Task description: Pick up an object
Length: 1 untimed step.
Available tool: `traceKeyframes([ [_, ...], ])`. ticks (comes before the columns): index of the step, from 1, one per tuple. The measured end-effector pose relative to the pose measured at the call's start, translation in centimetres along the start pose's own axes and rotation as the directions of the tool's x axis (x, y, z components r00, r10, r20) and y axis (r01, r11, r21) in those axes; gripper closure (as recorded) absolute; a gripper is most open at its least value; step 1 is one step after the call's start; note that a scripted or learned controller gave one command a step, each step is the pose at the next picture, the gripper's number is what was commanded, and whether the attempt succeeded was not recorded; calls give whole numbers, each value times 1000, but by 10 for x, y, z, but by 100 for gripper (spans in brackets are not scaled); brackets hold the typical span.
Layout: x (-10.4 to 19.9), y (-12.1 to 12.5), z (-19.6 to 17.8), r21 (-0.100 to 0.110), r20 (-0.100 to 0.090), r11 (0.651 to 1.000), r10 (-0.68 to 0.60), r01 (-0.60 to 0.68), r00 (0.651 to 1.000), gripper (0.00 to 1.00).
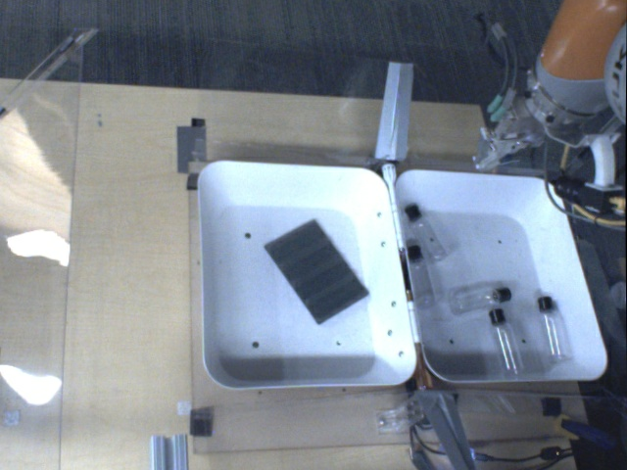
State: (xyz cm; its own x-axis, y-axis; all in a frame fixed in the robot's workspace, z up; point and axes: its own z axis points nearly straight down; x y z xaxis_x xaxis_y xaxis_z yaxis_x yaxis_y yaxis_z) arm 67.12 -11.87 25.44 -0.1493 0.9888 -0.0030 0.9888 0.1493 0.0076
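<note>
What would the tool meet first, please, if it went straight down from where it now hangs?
Probably the far rim of the right bin or the wooden bench just beyond it. The tool hangs near that corner, away from the clear vials; depth is unclear.

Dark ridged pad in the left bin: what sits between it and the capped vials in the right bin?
In the camera view, between the pad and the vials lie bare bin floor and the two bins' adjoining rims.
</note>
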Motion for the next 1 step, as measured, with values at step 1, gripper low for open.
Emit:
traceKeyframes([
  [1,5,1,-30,0,0,974,-226,226,974,100],
])
